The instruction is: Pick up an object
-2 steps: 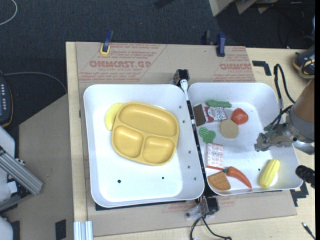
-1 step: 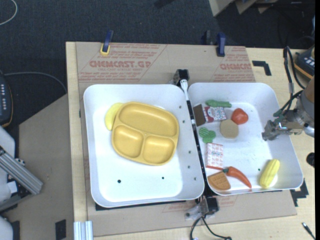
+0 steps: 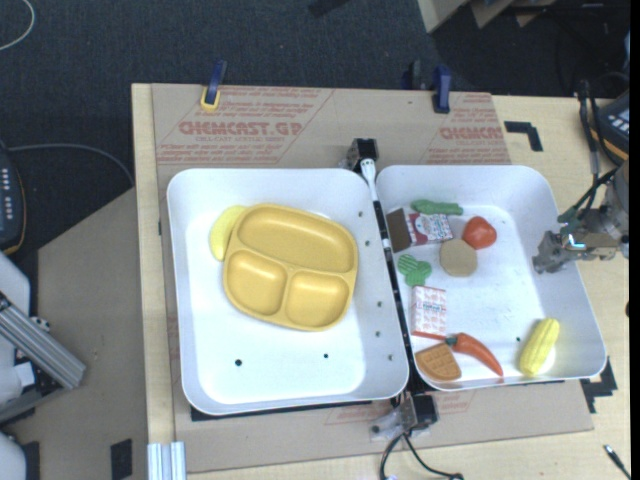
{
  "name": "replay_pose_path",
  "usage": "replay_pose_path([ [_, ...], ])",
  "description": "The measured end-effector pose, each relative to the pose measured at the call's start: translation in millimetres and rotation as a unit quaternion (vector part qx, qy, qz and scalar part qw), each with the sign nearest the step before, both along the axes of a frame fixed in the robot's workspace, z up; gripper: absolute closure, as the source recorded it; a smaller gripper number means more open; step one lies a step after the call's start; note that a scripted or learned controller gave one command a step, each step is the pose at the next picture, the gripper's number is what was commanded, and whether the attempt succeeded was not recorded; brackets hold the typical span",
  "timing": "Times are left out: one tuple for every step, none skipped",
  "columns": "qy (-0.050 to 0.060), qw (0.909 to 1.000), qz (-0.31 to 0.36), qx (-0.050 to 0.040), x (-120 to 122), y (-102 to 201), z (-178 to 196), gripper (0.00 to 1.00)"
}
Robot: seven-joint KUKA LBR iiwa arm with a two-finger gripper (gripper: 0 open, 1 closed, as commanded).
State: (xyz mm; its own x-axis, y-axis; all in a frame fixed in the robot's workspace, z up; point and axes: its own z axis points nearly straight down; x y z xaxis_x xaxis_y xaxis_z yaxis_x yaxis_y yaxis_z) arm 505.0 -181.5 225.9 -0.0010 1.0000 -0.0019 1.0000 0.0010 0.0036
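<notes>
Toy corn cob (image 3: 539,346) near right bin's (image 3: 520,183) front right corner, apart from carrot (image 3: 473,349); judged light, rigid plastic, slippery, best pinched across its middle. Gripper (image 3: 556,251) at bin's right edge, nothing held; opening impossible to tell. Yellow tray (image 3: 290,266) in left bin.

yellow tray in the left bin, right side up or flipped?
Right side up. The yellow tray shows its three compartments facing the camera, one long at the top and two smaller below, and lies flat in the left bin.

The bench (image 3: 300,118) is evenly and brightly lit, soft shadows are cast, and slight overall blur is seen.
</notes>
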Motion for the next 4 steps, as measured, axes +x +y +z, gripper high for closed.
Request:
replay_pose_path([
  [0.002, 1.0, 0.001, 0.0014, 8.5, 49.7, -9.6, 1.0],
  [0.001, 1.0, 0.003, 0.0014, 21.6, 110.5, -2.8, 1.0],
  [0.001, 1.0, 0.001, 0.0007, 23.8, 120.8, 6.1, 1.0],
  [0.001, 1.0, 0.0, 0.0007, 30.7, 117.0, 8.4, 1.0],
])
